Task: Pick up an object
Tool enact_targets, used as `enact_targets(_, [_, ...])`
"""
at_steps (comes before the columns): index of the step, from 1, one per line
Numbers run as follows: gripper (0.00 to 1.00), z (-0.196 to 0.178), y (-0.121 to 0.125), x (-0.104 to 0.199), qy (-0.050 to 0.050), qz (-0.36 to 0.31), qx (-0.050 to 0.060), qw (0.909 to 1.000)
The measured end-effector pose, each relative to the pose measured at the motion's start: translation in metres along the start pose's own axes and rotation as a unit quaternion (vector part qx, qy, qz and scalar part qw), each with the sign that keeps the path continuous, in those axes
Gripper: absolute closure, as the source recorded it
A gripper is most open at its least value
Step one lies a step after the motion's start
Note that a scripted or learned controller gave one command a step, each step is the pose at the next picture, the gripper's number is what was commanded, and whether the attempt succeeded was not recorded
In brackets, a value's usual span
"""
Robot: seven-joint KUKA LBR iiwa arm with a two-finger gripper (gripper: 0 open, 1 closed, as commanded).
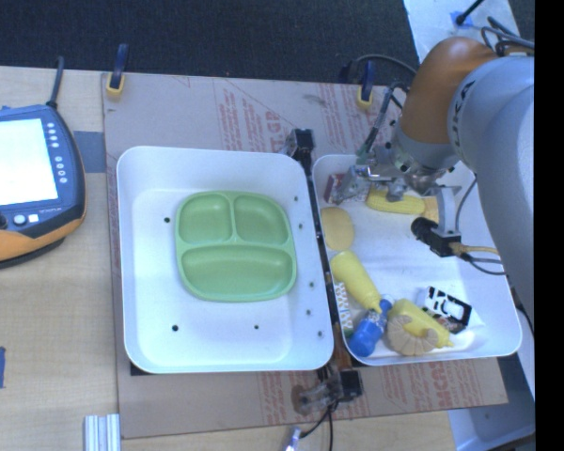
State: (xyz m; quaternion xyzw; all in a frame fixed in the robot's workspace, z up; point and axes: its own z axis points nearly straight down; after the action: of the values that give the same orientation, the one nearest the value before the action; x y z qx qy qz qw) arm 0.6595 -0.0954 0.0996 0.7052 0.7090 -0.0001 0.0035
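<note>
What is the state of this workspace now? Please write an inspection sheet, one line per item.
Surface: bench with cardboard sheet, two white bins side by side.
Job's things: right bin holds yellow bottle, blue cap piece, banana, round tan piece, black-and-white item.
Clutter: green divided plate in left bin.
Grippers: claw low over the right bin's far end.
Cables: black cable by the arm.
Surroundings: teach pendant at left.
</note>
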Motion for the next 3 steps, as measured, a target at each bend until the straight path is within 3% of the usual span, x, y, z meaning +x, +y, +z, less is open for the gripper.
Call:
enact_targets(1, [1.0,-0.01,0.001,0.0,0.0,-0.001,0.0,1.0])
enact_targets(2, [1.0,-0.014,-0.039,-0.069,0.003,0.002,0.004,1.0])
enact_targets(3, [0.0,-0.014,-0.039,-0.068,0.003,0.002,0.004,1.0])
